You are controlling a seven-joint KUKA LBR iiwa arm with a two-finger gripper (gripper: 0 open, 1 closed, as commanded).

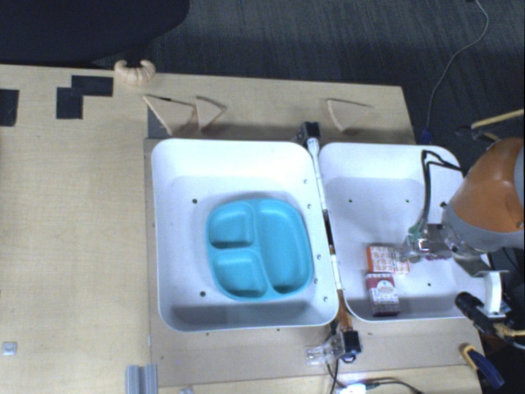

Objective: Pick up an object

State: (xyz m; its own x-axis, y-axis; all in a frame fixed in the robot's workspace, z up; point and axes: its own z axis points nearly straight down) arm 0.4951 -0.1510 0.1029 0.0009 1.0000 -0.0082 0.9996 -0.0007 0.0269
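Lying just left of the gripper [413,251], whose opening I cannot tell, is a small red-and-white box [383,260].

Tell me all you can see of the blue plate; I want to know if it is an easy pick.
The blue plate is a light blue tray with rounded corners, seemingly plastic, split by raised ridges into three compartments: two smaller ones on the view's left, one long one on the right. It lies flat, right side up and slightly turned, on the floor of the left bin, nearer the front wall. Nothing lies in it or touches it. The gripper is over the right bin.
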